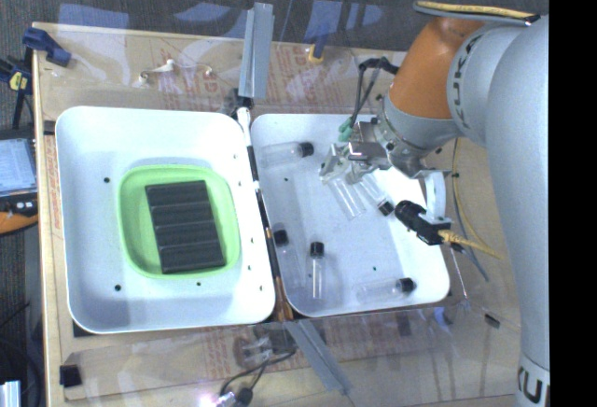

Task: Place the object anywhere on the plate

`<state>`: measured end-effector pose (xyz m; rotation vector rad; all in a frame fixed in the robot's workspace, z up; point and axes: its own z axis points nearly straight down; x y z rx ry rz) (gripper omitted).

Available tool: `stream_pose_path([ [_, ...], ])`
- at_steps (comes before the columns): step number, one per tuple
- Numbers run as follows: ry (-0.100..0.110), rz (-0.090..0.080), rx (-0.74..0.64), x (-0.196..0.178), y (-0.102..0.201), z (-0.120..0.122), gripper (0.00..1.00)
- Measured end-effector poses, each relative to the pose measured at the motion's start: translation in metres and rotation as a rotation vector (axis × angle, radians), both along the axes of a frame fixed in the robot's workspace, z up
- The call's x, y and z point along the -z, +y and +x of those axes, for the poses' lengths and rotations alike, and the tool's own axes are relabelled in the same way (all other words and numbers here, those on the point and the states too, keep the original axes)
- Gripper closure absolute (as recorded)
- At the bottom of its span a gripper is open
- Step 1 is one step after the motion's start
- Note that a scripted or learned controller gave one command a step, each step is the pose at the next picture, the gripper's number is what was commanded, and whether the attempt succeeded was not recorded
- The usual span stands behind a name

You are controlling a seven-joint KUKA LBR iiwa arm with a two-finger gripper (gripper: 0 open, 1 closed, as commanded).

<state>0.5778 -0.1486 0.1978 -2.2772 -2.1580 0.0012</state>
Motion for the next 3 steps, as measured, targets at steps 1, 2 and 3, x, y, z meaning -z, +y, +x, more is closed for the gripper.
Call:
stream_pose_path([
  [1,0.002,-0.001,-0.111,0.007,0.081,-0.047,1.0],
  [2,-0.001,-0.002,-0.221,0.007,0.168,-0.04,1.0],
  [3,-0.001,-0.002,-0.221,0.006,0.167,-0.04,0.0],
])
